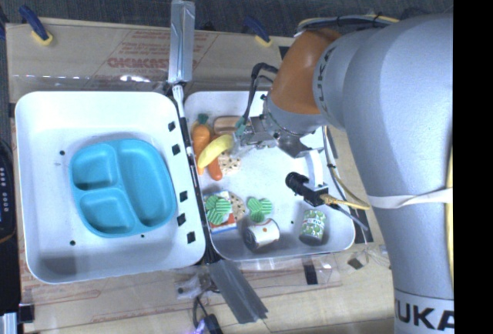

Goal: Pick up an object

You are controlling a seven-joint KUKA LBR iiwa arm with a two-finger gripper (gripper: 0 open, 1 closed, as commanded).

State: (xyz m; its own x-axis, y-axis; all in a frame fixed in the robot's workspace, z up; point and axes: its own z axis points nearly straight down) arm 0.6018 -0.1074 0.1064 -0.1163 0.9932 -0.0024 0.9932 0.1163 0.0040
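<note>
My gripper [245, 132] reaches into the right bin [339, 242] near its far left part, just right of a yellow banana [213, 151] and below a tan bun-like item [225, 123]. An orange carrot [201, 138] lies left of the banana against the bin's left wall. A cracker-like piece [229, 164] sits under the banana's lower end. Nearer the front lie a green striped item [219, 209], a green leafy toy [259, 208], a white and red can [263, 234] and a green patterned can [313, 224]. I see nothing clearly between the fingers.
The left bin [46, 125] holds a blue divided plate [122, 186]. A divider wall [185, 163] separates the two bins. The big grey arm covers the right side of the right bin.
</note>
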